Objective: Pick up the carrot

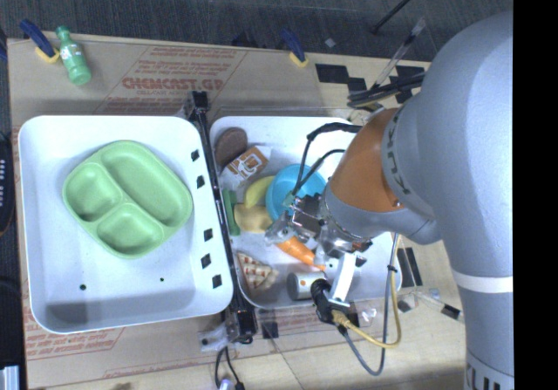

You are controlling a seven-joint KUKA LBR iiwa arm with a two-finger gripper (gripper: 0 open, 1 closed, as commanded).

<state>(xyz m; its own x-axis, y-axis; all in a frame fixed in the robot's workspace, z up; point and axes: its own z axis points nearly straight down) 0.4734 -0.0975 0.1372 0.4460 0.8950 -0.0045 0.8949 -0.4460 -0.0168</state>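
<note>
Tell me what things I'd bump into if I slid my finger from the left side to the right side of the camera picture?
Green bottle → green divided plate in the left bin → brown round piece → blue bowl → carrot → the arm's orange band.

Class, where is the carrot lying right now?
The carrot lies in the right bin, near its front, just under the robot's hand, with the blue bowl behind it.
</note>
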